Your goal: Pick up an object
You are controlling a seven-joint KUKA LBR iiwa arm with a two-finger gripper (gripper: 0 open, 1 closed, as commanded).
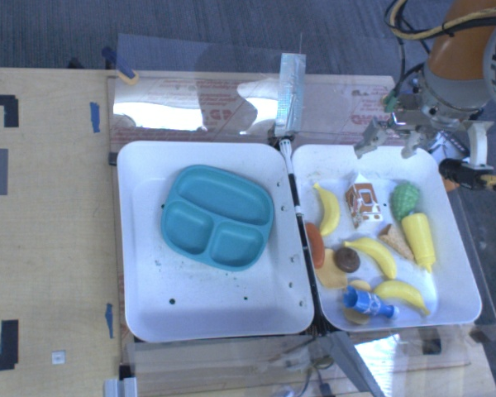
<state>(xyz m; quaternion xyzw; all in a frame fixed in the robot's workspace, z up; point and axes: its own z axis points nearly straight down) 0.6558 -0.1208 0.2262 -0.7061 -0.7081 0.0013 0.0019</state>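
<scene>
My gripper (390,142) hangs open above the far edge of the right bin (458,265), its two fingers spread apart with nothing between them. Below it in the bin lie a small red-and-white carton (363,204), a green leafy toy (405,197), a yellow corn cob (419,239), three bananas (328,209) (374,255) (403,295), a red sausage (315,245), a brown round piece (346,260), a cone-shaped wedge (393,239) and a blue bottle (367,303). The carton is nearest the gripper, slightly toward the front and left of it.
The left bin (140,222) holds a teal divided plate (217,217). A clear plastic wall (231,106) with a metal post (291,93) runs behind both bins. The ridge between the bins (295,222) divides them. The wooden bench (41,222) lies to the left.
</scene>
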